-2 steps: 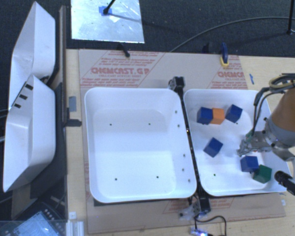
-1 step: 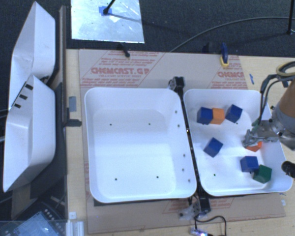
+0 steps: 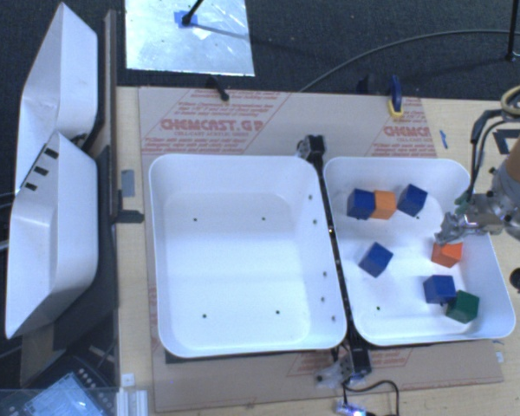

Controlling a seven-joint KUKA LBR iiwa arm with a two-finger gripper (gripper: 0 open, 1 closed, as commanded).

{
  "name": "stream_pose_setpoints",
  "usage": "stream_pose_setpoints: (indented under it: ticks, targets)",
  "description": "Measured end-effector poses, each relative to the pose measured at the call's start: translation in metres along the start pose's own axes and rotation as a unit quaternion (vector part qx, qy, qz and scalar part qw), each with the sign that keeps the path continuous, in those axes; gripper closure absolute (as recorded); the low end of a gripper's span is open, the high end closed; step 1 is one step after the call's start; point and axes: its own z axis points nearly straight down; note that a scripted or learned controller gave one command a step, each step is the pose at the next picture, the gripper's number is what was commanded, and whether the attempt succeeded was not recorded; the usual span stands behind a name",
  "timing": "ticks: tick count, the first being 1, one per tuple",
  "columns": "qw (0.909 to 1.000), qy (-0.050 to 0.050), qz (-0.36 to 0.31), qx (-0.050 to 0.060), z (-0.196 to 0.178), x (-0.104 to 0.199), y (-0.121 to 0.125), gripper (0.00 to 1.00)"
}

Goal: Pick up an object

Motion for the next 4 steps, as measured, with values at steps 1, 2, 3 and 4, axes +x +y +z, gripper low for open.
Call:
stream_pose_setpoints:
  ticks: [1, 2, 3, 4]
  targets:
    - [1.0, 0.0, 0.0, -0.001, -0.061, -0.006, 0.005, 1.0]
    - [1.0, 0.001, -0.001, 0.002, -0.049, 0.039, 0.01, 1.0]
    - [1.0, 0.001, -0.002, 0.002, -0.051, 0.098, 0.018, 1.0]
    - [1.0, 0.001, -0.001, 0.002, -0.042, 0.145, 0.026, 1.0]
